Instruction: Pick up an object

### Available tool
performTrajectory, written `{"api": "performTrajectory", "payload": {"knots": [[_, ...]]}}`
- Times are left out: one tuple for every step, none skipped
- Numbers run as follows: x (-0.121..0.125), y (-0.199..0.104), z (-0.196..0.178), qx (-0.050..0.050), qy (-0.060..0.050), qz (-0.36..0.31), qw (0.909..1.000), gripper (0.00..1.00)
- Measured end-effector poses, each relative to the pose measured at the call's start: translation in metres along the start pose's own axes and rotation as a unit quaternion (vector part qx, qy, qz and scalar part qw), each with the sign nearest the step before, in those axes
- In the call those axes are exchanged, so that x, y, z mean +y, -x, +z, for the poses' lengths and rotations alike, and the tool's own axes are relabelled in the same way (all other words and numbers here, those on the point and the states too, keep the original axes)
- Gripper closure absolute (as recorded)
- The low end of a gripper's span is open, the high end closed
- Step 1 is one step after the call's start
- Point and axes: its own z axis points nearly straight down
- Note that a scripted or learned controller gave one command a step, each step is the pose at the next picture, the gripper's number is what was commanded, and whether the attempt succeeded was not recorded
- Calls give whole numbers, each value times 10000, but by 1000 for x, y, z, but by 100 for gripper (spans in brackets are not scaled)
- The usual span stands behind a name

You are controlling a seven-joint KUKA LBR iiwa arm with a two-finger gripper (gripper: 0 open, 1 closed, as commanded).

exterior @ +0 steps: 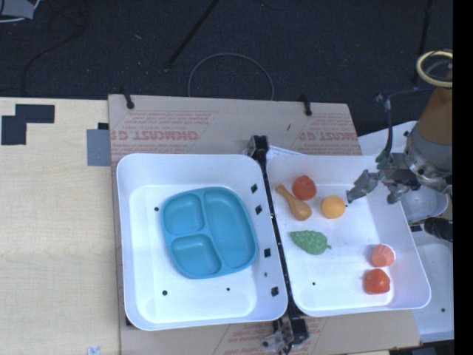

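The right bin (pixel 347 302) holds several toy foods. A red tomato (pixel 304 187), a tan pear-shaped piece (pixel 294 203) and an orange ball (pixel 333 207) lie at its far side. Green grapes (pixel 310 241) rest near the middle. A pink fruit (pixel 382 255) and a red fruit (pixel 376 281) sit at the near right. My gripper (pixel 372 192) hovers over the bin's far right part, just right of the orange ball. It is open with nothing between its fingers.
The left bin (pixel 140 272) bears a blue divided plate (pixel 209 231). A black divider (pixel 270 228) runs between the two bins. A cardboard sheet (pixel 222 128) lies under both bins. The arm's orange band (pixel 436 117) rises at the right edge.
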Motion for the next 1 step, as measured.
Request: {"api": "performTrajectory", "payload": {"knots": [[2,0,-6,-10,55,-7,10000,0]]}}
